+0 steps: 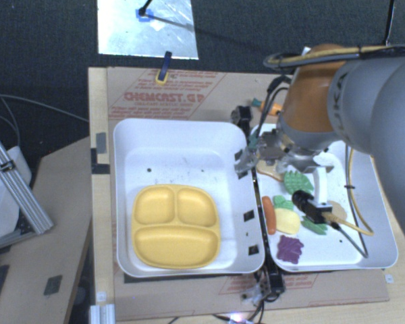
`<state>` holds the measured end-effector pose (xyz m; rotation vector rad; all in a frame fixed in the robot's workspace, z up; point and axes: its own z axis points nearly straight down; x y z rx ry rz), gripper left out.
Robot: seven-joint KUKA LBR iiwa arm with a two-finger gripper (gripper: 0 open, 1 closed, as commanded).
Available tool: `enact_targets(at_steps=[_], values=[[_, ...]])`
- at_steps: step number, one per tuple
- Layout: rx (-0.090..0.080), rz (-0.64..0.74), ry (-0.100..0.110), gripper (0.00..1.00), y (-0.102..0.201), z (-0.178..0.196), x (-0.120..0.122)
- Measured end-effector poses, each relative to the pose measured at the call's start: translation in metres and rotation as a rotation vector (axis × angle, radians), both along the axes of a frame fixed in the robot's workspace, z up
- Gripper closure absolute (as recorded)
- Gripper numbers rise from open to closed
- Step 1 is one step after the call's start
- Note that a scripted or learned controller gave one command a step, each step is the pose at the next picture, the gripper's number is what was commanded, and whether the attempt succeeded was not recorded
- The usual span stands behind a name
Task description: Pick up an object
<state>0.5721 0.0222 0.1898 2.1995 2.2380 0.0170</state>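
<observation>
My gripper (247,156) hangs low over the divide between the two bins, at the upper left corner of the right bin (381,238). Nothing can be made out in its grasp. Just right of and below it lie the right bin's toys: a green leafy piece (298,181), an orange carrot (268,215), a yellow chunk (288,222), a purple grape bunch (289,248) and a green bean-like piece (316,227). A pale wooden utensil (271,175) pokes out from under the wrist. The arm hides the bin's upper part.
The left bin (182,137) holds a yellow divided plate (176,225) in its front half. Both bins sit on a cardboard sheet (169,93). A metal frame (17,191) stands at the far left.
</observation>
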Motion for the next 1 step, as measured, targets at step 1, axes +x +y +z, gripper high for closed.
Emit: enact_targets(at_steps=[1], values=[[0.002, 0.000, 0.006, 0.00, 0.1266, -0.0028, 0.0313]])
